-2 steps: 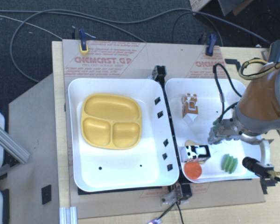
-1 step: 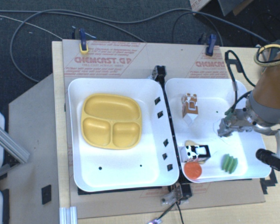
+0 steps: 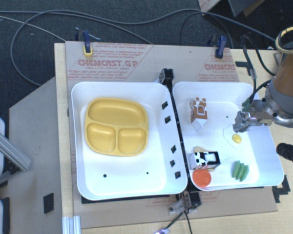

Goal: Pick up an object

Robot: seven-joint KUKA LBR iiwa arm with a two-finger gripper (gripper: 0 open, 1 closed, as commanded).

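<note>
Claw (image 3: 240,122): right-centre of frame, over right bin (image 3: 263,177); finger state cannot be told | Nearest object: small yellow piece (image 3: 237,139), directly below claw in frame, on bin floor.

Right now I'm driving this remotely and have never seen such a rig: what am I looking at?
One camera looks down at a slant on a bench with two white bins. The left bin holds a yellow divided tray. The right bin holds small toys: a brown and white block figure, a small yellow piece, a black and white item, an orange-red round piece and a green piece. The grey arm reaches in from the right; its gripper hangs just above the yellow piece. I see nothing between its fingers.
</note>
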